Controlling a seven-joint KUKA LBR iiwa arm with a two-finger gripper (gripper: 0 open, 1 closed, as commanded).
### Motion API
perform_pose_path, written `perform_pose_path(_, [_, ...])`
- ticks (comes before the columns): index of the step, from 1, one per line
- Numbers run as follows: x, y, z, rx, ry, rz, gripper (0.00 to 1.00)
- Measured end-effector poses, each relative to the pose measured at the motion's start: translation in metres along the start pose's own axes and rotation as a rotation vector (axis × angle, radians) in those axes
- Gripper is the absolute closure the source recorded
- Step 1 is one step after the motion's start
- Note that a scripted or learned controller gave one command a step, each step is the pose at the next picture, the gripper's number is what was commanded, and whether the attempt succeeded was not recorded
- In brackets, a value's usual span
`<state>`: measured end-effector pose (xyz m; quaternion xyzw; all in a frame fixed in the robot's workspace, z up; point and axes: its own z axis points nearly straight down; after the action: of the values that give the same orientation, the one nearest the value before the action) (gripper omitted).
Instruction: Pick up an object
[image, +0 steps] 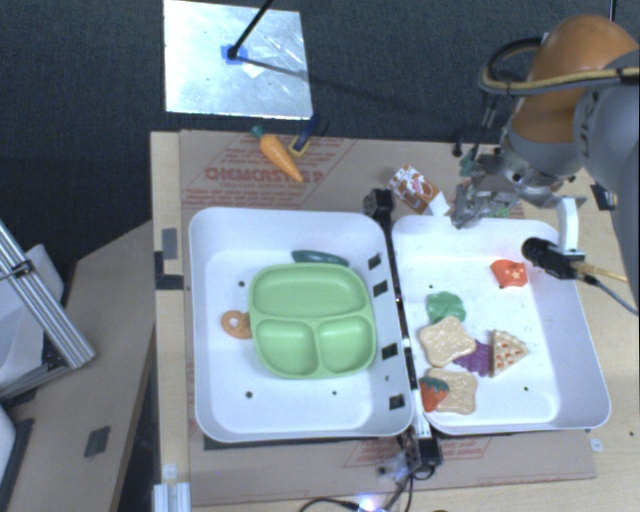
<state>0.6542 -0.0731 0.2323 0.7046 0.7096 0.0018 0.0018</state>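
Toast (454, 392) at front, hand (470, 212) over right bin's (580, 340) far rim

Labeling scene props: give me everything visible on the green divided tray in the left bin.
The green divided tray looks like matte light-green plastic, a rounded rectangle with three compartments: one wide section toward the far side, two smaller ones toward the near side. It lies flat, about centered on the floor of the left bin. A dark green item sits at its far edge; an orange ring lies beside its left edge. The compartments hold nothing.
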Motion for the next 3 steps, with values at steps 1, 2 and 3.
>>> perform_pose_path(1, [-0.005,-0.011,-0.002,0.003,-0.001,0.006,1.00])
perform_pose_path(2, [0.003,-0.012,0.015,0.004,-0.001,0.003,1.00])
perform_pose_path(3, [0.001,-0.013,0.015,0.003,-0.001,0.005,1.00])
